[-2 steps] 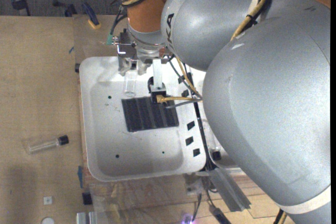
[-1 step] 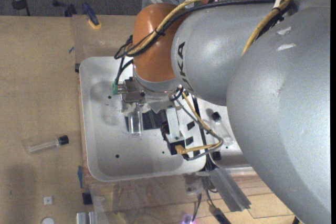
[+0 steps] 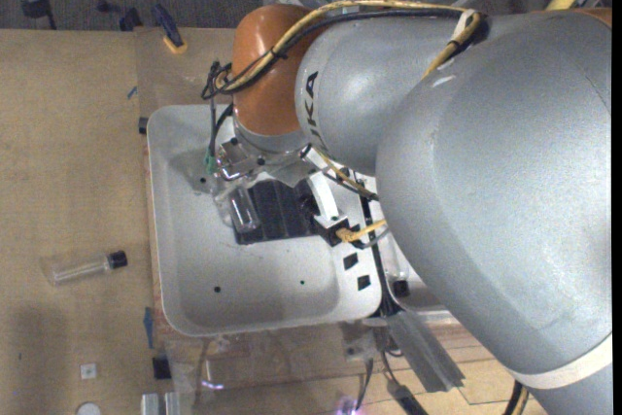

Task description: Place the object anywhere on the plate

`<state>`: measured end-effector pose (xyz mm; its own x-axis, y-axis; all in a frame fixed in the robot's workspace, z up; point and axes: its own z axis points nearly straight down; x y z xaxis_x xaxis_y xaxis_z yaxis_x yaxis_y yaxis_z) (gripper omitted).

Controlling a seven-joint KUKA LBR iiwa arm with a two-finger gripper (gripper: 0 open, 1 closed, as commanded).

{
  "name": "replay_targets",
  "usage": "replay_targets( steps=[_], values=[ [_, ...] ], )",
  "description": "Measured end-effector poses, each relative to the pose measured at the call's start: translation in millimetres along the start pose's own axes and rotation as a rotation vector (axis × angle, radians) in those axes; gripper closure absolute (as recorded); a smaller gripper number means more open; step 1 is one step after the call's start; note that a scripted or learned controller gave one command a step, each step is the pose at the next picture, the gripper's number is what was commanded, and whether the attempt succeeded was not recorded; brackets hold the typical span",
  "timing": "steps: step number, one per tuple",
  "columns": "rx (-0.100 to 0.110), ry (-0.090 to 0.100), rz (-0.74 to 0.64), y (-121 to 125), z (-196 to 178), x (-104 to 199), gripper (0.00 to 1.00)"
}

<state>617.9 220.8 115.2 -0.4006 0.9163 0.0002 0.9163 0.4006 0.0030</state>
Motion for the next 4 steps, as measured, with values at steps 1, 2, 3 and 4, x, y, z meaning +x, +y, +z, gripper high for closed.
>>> replay_targets(
  steps=[1,2,3,4],
  values=[
    [-0.007,-0.002,0.053,43,20,-24,1.00],
    [0.001,-0.001,-0.164,38,-113,-22,1.00],
    [0.004,0.001,-0.076,-28,-28,-11,1.00],
    [0.000,-0.001,0.272,39,-44,-31,1.00]
  ],
)
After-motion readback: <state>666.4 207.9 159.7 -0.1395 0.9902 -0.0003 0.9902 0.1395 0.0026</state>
